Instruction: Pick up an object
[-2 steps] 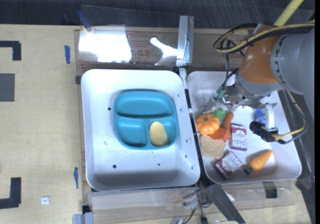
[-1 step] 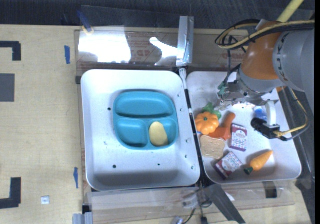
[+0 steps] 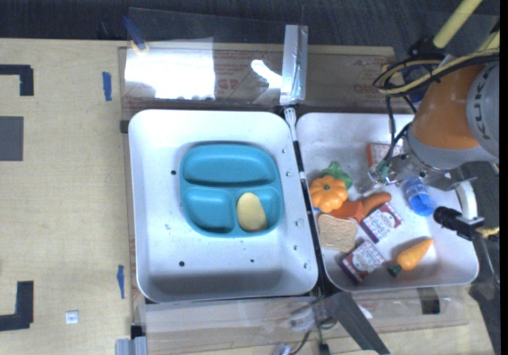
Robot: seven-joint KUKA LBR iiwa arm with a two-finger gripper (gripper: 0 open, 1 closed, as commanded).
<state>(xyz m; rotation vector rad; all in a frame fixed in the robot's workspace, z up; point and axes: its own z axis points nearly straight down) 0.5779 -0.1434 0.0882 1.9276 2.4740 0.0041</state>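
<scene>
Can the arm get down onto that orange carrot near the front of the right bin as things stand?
Probably yes. The carrot lies on top at the right bin's front edge, nothing over it, with the arm already above that bin.

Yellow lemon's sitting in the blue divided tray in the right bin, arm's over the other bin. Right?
Not quite. The camera view shows the yellow lemon in the blue divided plastic tray, but that tray sits in the left white bin. The grey arm is over the right bin, the other one.
</scene>
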